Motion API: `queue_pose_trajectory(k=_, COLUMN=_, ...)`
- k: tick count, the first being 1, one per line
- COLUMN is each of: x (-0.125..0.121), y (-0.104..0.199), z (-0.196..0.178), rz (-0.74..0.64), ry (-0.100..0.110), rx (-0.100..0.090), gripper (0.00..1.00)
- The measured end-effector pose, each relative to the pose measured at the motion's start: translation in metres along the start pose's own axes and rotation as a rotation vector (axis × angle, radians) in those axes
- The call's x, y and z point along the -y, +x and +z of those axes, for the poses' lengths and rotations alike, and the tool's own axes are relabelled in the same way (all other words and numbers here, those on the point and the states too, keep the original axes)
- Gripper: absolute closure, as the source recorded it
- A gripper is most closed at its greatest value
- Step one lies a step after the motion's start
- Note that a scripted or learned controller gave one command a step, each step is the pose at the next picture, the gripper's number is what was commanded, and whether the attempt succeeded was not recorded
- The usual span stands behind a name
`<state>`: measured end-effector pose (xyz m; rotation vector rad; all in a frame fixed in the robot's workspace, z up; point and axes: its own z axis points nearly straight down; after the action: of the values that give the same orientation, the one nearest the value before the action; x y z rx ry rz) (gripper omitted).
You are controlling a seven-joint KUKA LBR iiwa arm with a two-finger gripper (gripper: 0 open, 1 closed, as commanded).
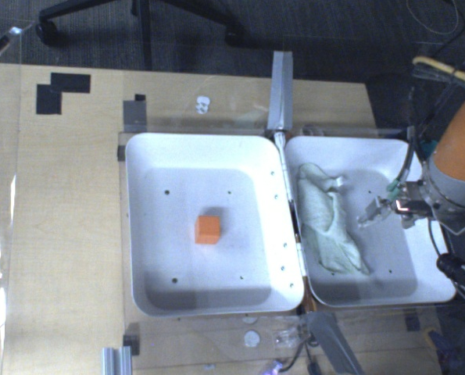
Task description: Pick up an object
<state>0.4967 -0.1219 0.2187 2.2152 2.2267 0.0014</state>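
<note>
An orange cube point(208, 230) sits near the middle of the left white bin point(150, 287). A crumpled pale green cloth point(324, 223) lies along the left side of the right white bin point(431, 291). My gripper point(371, 212) hangs over the right bin, just right of the cloth and apart from it. It is open, with nothing between its fingers. The grey arm with its orange band point(460, 141) reaches in from the right edge.
A metal divider post point(281, 92) stands behind the seam between the two bins. The wooden bench point(52, 233) stretches to the left, with black tape marks point(60, 91) at the back. Cables point(443, 248) hang by the arm at the right.
</note>
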Motion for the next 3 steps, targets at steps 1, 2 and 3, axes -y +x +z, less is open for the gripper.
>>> queue_pose_trajectory(k=1, x=-0.056, y=0.017, z=0.12, rz=0.14, ry=-0.014, rx=0.001, gripper=0.0)
queue_pose_trajectory(k=2, x=-0.058, y=0.019, z=0.109, rz=0.138, ry=-0.017, rx=-0.002, gripper=1.0)
queue_pose_trajectory(k=3, x=-0.112, y=0.05, z=-0.012, rz=0.292, ry=-0.002, rx=0.001, gripper=1.0)
